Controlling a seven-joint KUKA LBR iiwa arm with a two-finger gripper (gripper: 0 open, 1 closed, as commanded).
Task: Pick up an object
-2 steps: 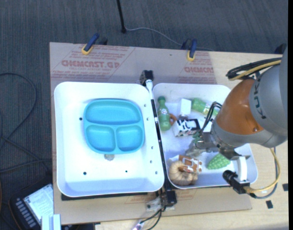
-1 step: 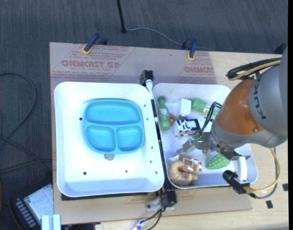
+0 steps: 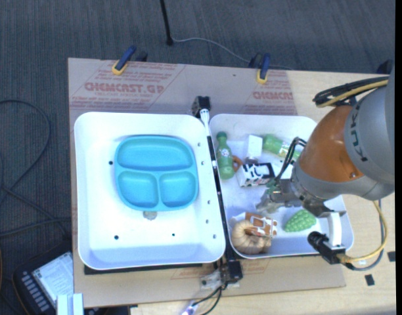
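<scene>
The right bin holds several small objects. A green bottle lies along its left wall. A black-and-white patterned piece sits near the middle, with a white and green item behind it. At the front lie a tan ring-shaped bagel, an orange-and-white packet and a bumpy green object. My gripper hangs low over the bin's middle, just right of the patterned piece and above the packet. I see nothing clearly held in it.
The left bin carries a blue divided plate with a small grey bit at its front edge. The grey and orange arm covers the right bin's right side. Clamps hold the cardboard at the back.
</scene>
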